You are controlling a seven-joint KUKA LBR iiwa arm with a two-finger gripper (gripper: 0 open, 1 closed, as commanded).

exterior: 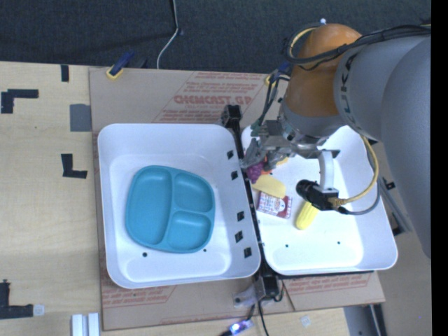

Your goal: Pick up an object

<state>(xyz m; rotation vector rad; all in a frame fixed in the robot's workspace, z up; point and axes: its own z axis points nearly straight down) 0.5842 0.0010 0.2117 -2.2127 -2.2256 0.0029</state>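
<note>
The grey arm (392, 96), its orange band (325, 47) bulging above the wrist, looms closest to the lens as it reaches over the right bin (350, 257). Its gripper (260, 158) hangs low at that bin's left wall, right beside the divider between the two bins. The wrist hides much of the mechanism, so from where I stand I cannot tell how it is set or whether anything is caught in it. A small purple object (253, 169) sits directly under the gripper, touching or nearly touching it. Just below that in the same bin lies a pale yellow piece (270, 185), and against it a small red-and-white packet (273, 204). To the packet's right rests a yellow object (306, 216), partly covered by a black fitting (315, 193) on a yellow cable (367, 187). On the far side of the right bin's left wall, the left bin (140, 142) holds a blue divided tray (170, 208).
</note>
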